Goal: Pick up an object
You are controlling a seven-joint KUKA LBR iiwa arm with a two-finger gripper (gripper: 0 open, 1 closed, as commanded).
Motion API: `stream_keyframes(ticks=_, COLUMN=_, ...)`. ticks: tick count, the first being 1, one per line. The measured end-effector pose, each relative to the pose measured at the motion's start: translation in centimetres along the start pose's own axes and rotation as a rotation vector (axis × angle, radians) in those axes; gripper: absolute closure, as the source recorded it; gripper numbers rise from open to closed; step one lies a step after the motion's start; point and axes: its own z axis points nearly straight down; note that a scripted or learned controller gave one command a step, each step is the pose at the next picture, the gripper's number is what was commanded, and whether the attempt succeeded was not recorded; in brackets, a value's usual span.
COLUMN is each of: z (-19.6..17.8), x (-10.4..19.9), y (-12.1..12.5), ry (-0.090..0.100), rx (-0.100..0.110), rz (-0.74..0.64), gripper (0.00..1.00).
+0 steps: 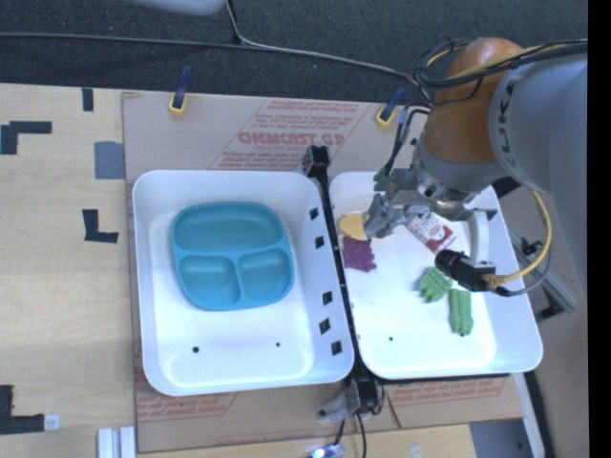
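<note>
Camera view, surroundings: two white bins sit side by side on a cardboard sheet (286,132) held by two yellow clamps.
Left bin (153,284): holds a blue divided tray (232,254), lying flat, well apart from the arm.
Right bin (516,346): holds a yellow piece (351,225), a purple piece (359,254), a green vegetable toy (449,292) and a red-and-white packet (428,227).
Obstructions: the yellow and purple pieces lie close to the divider wall; the packet is partly hidden under the wrist.
Arm pose: the arm reaches in from the right, orange band uppermost, wrist bent down over the right bin's upper-left part.
Gripper (378,219): low, just beside the yellow piece; grip state cannot be told from here.
Cable: a black-and-yellow cable (487,277) loops from the wrist, over the green toy.
</note>
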Motion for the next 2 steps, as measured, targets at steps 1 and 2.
stream_keyframes(ticks=1, z=-0.5, x=5.0, y=-0.7, ry=0.0, rx=0.0, rz=0.0, gripper=1.0)
stream_keyframes(ticks=2, z=0.5, x=10.5, y=-1.1, ry=-0.001, rx=0.003, rz=0.0, gripper=1.0)
